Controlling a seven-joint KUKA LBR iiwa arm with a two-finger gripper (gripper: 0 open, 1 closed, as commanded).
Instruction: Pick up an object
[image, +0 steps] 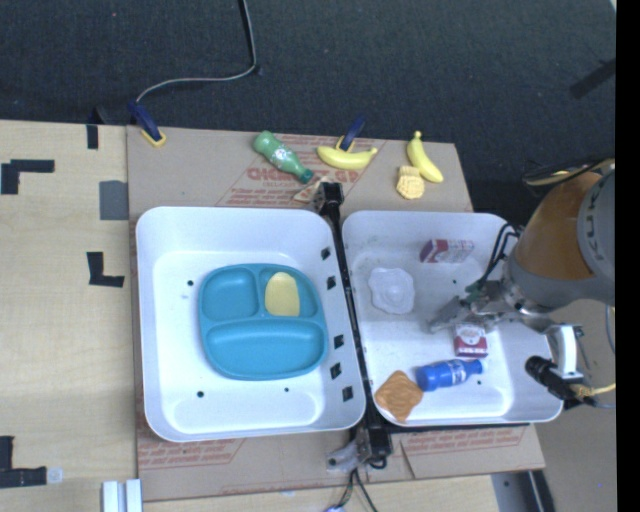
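Right bin (520, 400): tool (452, 318) low over the floor, above a red-and-white packet (471, 345). Finger state cannot be told. Blue bottle (447, 375) just below.

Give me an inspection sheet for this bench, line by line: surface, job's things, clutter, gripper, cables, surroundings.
Surface: two white bins, left bin and right bin, on cardboard.
Job's things: right bin holds a blue bottle, red box, clear cup, cookie, packet.
Clutter: blue tray with yellow piece in left bin; green bottle, two bananas behind.
Gripper: gripper low over right bin, holding nothing seen.
Cables: white cable behind.
Surroundings: dark floor.
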